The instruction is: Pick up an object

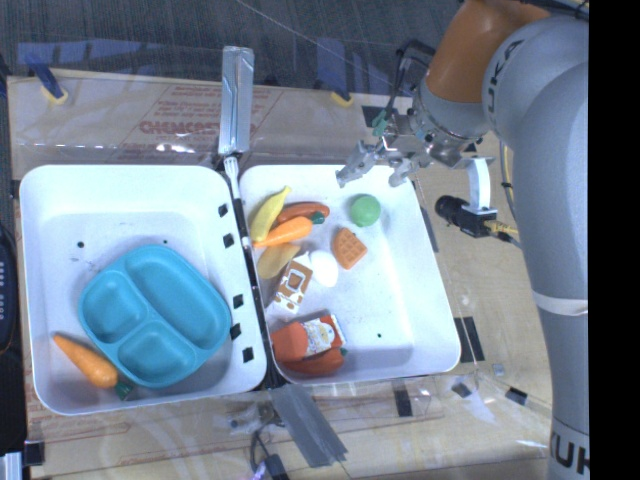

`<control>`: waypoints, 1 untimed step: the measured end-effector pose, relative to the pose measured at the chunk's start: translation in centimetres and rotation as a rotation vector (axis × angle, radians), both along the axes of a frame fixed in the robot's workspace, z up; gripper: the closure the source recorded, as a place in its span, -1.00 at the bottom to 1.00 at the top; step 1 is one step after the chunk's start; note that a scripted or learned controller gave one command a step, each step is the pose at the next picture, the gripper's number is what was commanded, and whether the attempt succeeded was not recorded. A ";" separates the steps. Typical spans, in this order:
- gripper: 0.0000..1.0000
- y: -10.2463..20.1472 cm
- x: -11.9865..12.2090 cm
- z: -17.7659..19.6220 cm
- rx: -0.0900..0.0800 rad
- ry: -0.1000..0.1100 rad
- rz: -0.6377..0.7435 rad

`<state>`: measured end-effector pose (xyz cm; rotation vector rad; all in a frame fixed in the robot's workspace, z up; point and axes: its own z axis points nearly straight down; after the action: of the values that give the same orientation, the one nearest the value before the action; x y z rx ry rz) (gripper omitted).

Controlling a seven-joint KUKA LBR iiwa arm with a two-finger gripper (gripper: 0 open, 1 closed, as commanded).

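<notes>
My gripper (376, 171) hangs over the back rim of the right bin (420, 298), its two fingers spread apart and open with nothing between them. Just below and slightly left of it lies a green ball (365, 209). An orange waffle-like piece (348, 248) sits in front of the ball. Along the bin's left side are a yellow banana (268, 213), a carrot (286, 232), a red sausage (306, 210), a white egg (323, 268) and a small carton (293, 284). A red-orange packet (310, 343) rests near the front wall.
The left bin (50, 198) holds a blue divided plate (155, 313) and an orange carrot (88, 360) at its front left. A grey bar (236, 98) stands behind the divider between the bins. The right bin's right half is bare white floor.
</notes>
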<state>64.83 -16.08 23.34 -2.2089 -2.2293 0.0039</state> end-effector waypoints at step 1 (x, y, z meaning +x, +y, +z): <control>1.00 0.1 0.1 1.1 0.000 0.001 0.007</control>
<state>64.91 -15.94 24.40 -2.2011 -2.2362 0.0046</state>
